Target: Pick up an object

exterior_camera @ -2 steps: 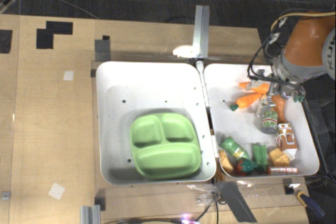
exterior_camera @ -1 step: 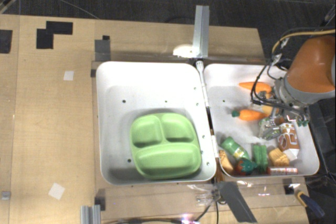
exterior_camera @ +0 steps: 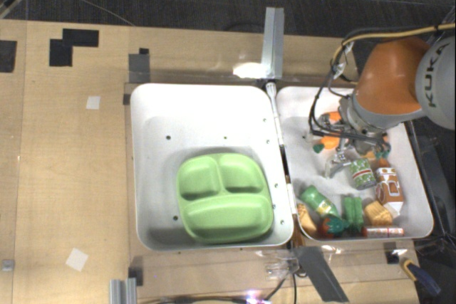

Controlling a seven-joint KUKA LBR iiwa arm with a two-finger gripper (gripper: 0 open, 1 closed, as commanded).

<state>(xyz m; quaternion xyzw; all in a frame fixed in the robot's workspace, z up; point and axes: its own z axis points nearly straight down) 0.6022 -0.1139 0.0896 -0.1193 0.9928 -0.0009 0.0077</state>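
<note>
I cannot tell how far my jaws are parted: my gripper (exterior_camera: 350, 159) hangs low over the right bin (exterior_camera: 420, 213), and my own wrist and its orange band (exterior_camera: 388, 78) cover most of it from above, so only a grey metal tip pokes out below, with nothing plainly between the fingers. That tip lies just beside a small green-and-white labelled can (exterior_camera: 361, 173), perhaps touching it; the contact is too blurred to judge. An orange object (exterior_camera: 328, 142) sits at the left of my gripper, partly hidden by my cables, and I cannot name it. Toward the near wall of the right bin lie a green bottle (exterior_camera: 318, 201), a green block (exterior_camera: 352, 210), a tan lump (exterior_camera: 377, 212) and a brown-and-white packet (exterior_camera: 390, 190), crowded together, with a red thing (exterior_camera: 382, 231) along the rim that is too small to make out. Left of the right bin, the left bin (exterior_camera: 164, 117) holds a green compartment tray (exterior_camera: 224, 197), upside up, in its near half
</note>
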